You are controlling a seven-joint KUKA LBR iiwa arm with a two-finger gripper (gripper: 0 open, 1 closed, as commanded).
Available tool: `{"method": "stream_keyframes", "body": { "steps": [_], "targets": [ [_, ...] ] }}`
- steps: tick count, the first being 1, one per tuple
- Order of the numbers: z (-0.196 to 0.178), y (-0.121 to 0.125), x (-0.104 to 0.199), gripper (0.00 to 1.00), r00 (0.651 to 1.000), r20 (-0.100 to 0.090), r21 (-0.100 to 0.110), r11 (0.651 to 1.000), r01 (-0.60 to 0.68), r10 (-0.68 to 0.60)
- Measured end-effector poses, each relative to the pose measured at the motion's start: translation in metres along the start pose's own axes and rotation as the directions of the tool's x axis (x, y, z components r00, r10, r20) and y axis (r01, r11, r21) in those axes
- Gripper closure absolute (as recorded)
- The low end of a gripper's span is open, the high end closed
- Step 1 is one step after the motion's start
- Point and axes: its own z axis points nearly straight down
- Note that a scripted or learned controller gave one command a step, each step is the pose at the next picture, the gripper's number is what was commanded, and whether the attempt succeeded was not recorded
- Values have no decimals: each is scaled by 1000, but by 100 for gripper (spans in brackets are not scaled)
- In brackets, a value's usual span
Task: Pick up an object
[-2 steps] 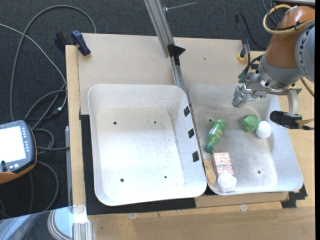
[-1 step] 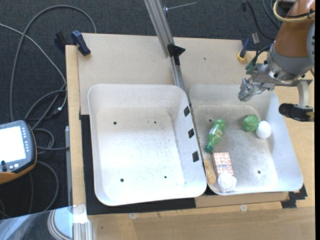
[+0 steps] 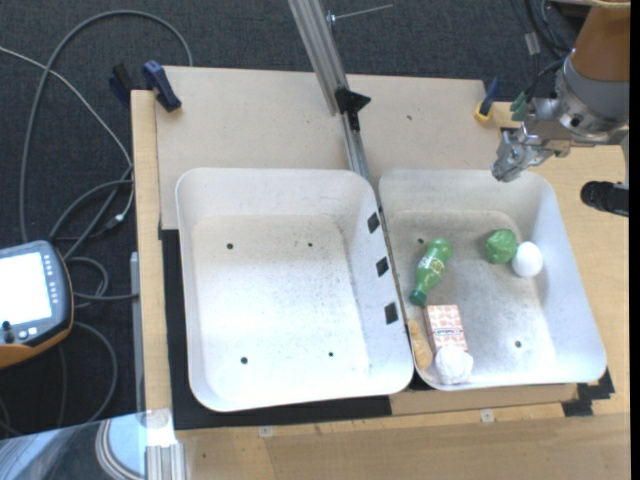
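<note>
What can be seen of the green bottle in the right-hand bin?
The green bottle looks like translucent green plastic with a paler label band around its middle. It lies on its side on the floor of the right bin, near the bin's left wall, slanted with one end toward the back and the other toward the front-left. Which end carries the cap is unclear. It appears apart from the carton just in front of it. Nothing grips it.

Matt plastic bins on a pale board bench

Both white bins (image 3: 270, 193) look like smooth, matt moulded plastic, speckled with dark grit. The bench (image 3: 250, 118) is dull, paper-faced board. The green bottle (image 3: 430, 268) shines like glossy plastic; the carton (image 3: 445, 326) looks like printed card. The gripper (image 3: 510, 163) is dull grey metal.
</note>
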Motion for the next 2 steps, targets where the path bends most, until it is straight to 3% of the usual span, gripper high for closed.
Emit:
{"method": "stream_keyframes", "body": {
  "steps": [1, 2],
  "targets": [
    [16, -9, 52, 100, 1000, -5, 13, 1000, 3, -3],
    [21, -17, 95, 100, 1000, -5, 13, 1000, 3, -3]
  ]
}}
